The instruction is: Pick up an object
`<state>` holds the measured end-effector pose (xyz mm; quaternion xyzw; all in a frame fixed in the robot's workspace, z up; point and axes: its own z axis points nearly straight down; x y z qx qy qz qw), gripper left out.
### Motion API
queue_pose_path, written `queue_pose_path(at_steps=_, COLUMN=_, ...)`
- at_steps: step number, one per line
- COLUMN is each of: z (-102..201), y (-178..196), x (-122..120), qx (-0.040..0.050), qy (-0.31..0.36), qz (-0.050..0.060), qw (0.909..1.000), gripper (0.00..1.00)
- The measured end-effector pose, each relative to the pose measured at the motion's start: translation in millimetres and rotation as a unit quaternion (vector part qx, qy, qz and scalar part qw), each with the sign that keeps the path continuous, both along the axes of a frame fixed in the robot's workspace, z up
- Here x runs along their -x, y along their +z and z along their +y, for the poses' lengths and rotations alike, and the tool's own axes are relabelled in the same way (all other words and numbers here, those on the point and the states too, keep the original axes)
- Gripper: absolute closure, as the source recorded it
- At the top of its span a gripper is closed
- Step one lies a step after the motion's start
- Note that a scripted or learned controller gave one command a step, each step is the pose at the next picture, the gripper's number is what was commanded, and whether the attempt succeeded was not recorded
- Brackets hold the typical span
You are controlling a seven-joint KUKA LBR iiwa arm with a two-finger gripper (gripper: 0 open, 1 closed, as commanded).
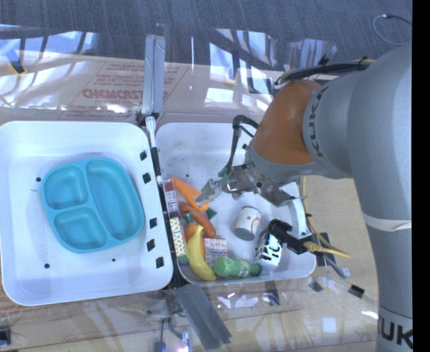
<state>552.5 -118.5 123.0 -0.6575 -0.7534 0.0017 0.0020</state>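
Observation:
My gripper (pixel 213 189) hangs over the left-middle of the right bin (pixel 200 141), reaching in from the right under the orange-banded wrist. Just to its left lies an orange carrot (pixel 187 193), close to the gripper's tip; I cannot tell whether they touch. A second orange piece (pixel 202 224) lies below it. A small white cup (pixel 247 221) sits on its side to the gripper's lower right. A yellow banana (pixel 198 255) and a green vegetable (pixel 235 268) lie along the bin's front edge. Nothing shows held in the gripper.
The left bin (pixel 17 196) holds a blue compartment plate (pixel 92 202). A small printed packet (pixel 215 248) lies by the banana and a black-and-white patterned item (pixel 269 253) rests near the front right corner. A clear divider post (pixel 154 72) stands behind the bins.

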Motion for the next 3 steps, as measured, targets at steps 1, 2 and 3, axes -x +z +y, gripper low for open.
queue_pose_path(at_steps=1, z=14.0, y=-31.7, x=39.0, qx=-0.0002, qy=0.012, qz=-0.001, qw=0.9999, gripper=0.00)
queue_pose_path(at_steps=2, z=13.6, y=-21.9, x=38.6, qx=0.0001, qy=0.014, qz=-0.001, qw=0.9999, gripper=1.00)
queue_pose_path(at_steps=3, z=65.4, y=88.0, x=33.7, qx=0.0001, qy=-0.038, qz=-0.002, qw=0.9993, gripper=1.00)
